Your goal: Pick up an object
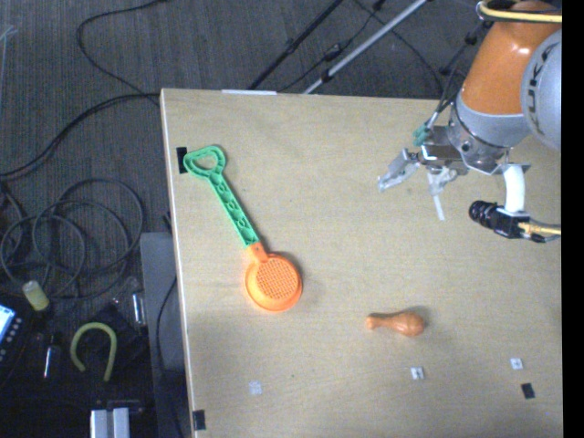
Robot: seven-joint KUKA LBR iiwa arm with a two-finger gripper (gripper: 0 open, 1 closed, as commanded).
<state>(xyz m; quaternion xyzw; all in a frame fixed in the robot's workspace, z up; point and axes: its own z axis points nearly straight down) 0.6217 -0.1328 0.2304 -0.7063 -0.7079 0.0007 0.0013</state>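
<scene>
Nearest, a small orange drumstick toy [398, 323] lies at six o'clock from the spread, empty gripper [417, 180]; it is judged light, rigid, best pinched across its bulb.

strainer [245, 240] left on bench [347, 144]; drumstick toy [398, 322] to its right, nearer front.

The arm [516, 71] is cut off by the right and top edges, so only its orange band and wrist show. The bench [365, 272] runs out past the bottom and right edges. Small marks [417, 372] near its bottom edge are too tiny to identify. On the floor, the clutter [55, 336] at the bottom left corner is partly cropped.
</scene>
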